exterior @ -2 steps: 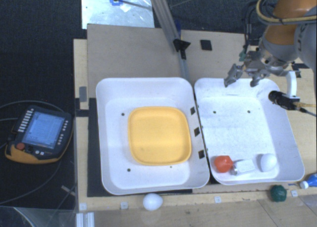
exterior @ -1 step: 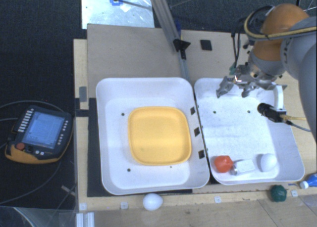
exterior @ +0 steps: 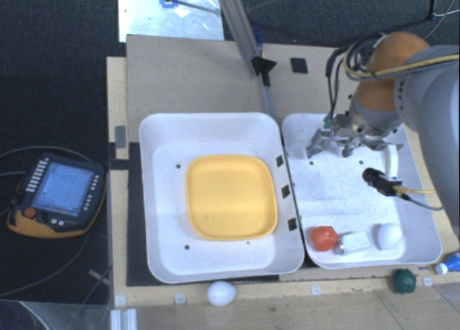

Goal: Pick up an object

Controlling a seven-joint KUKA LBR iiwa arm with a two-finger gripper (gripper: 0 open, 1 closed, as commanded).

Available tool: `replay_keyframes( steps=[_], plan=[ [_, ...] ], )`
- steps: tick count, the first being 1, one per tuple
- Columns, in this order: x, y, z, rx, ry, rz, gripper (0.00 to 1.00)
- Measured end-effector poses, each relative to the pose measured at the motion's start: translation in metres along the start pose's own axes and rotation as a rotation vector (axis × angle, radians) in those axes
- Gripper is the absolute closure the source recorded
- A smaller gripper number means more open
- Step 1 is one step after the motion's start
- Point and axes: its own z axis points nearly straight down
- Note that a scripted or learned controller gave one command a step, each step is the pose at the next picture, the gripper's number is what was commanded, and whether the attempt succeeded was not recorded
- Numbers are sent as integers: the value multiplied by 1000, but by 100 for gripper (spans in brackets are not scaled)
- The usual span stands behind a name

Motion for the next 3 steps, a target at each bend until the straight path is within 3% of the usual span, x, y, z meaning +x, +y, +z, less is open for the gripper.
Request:
replay_keyframes(
  steps=[1, 3],
  plan=[
    [0, 2, -14, -6, -1, -1, 100],
    [-7, 6, -104, -9, -1, 0, 100]
  ],
)
